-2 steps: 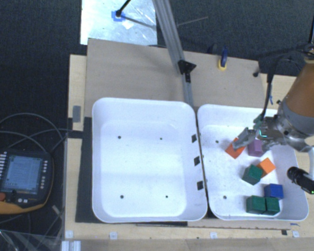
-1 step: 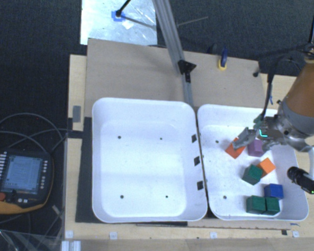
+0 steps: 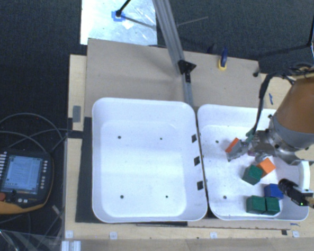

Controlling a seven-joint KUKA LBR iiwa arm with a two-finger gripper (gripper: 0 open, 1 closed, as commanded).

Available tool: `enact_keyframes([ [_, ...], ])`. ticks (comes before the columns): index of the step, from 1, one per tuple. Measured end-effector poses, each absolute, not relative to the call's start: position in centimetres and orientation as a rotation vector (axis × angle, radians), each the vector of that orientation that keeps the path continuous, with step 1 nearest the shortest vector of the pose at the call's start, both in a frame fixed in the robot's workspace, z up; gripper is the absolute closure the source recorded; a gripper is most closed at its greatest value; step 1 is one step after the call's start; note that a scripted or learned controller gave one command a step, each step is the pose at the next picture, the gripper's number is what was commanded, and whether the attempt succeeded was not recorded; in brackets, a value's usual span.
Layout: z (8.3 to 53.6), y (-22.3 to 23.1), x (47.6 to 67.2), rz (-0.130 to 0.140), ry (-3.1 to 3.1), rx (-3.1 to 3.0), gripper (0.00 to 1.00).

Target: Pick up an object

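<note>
Bins first: left bin (image 3: 144, 158) sits beside the right bin (image 3: 220, 126), which carries all the blocks, and the arm (image 3: 301, 112) reaches low over it. Gripper (image 3: 240, 149) is at bin-floor level right against an orange block (image 3: 232, 145); whether it has that block pinched I cannot tell, so I judge the pick as in progress, lift not yet done. Remaining blocks lie loose nearby: second orange block (image 3: 268, 165), green block (image 3: 252, 175), blue block (image 3: 273, 191), dark green pair (image 3: 262, 204).
</note>
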State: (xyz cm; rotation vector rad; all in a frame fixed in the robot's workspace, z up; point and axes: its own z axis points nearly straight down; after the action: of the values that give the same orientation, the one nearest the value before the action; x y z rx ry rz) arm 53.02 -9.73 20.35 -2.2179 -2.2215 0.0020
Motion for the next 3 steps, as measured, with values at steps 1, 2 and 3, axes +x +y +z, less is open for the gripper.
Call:
enact_keyframes([
  [1, 16.2, -9.8, 53.2, 0.003, -2.222, -2.217, 0.00],
  [2, 9.9, -10.0, 52.8, 0.004, -2.219, -2.217, 0.00],
  [3, 11.3, -10.0, 53.0, -0.003, -2.226, -2.218, 1.00],
])
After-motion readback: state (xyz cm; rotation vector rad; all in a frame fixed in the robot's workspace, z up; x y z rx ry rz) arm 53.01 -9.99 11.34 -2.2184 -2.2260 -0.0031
